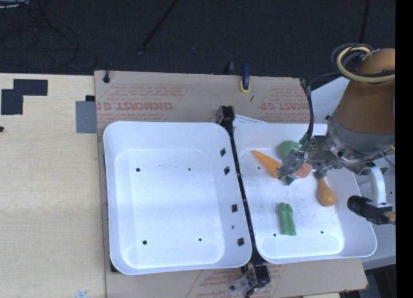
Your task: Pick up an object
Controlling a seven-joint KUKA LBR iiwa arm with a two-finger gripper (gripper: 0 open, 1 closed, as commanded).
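Note:
My gripper [292, 168] is low over the upper middle of the right bin [361, 246], on the grey arm [364, 106] that comes in from the right. A salmon-red object [302, 172] lies right at the gripper's tip, partly covered by it. Just left of the gripper lies an orange carrot [265, 159]. A light green object [288, 148] sits just above it, partly hidden by the gripper. An orange pear-shaped piece [326, 193] rests to the lower right. A dark green piece [286, 219] lies near the bin's front.
The left bin [116, 193] stands beside the right one, with a black divider and clips [233, 180] between them. Both rest on a cardboard sheet [168, 100]. A black fitting [368, 208] sticks out at the right bin's right rim.

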